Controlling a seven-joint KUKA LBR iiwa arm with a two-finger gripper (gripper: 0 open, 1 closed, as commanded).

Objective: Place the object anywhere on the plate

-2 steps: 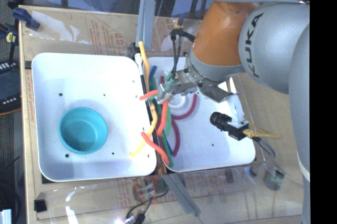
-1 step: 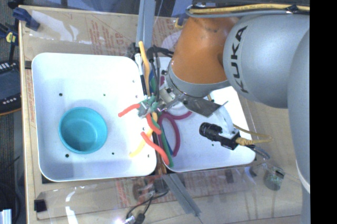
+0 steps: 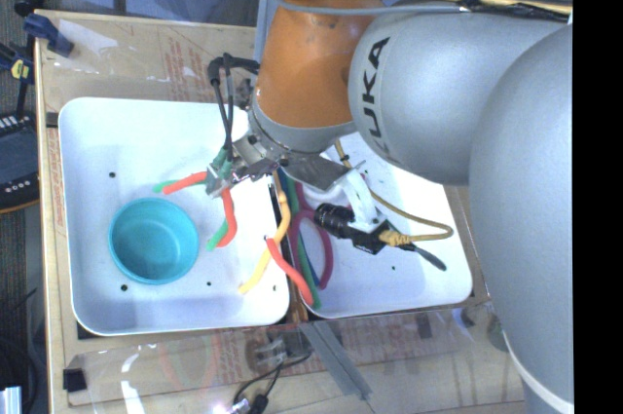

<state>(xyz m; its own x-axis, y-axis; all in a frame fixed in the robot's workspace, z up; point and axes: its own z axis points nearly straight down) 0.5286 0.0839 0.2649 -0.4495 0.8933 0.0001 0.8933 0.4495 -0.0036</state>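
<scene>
Pincer hangs over the left bin; whether it pinches the red-green strip I cannot tell. That strip sits just beside the teal dish, so placing remains undone.

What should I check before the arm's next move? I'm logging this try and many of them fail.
1. Gripper is over the left bin: ok.
2. Object is between the fingers: cannot tell; a bundle of coloured strands hangs beside and below the gripper, but the grip itself is unclear.
3. Target is in view: ok; the teal dish sits in the left bin.
4. Gripper is above the dish: not ok; it is up and to the right of it in the view.
5. Strands are clear of the bin edge: not ok; some drape across into the right bin.
</scene>
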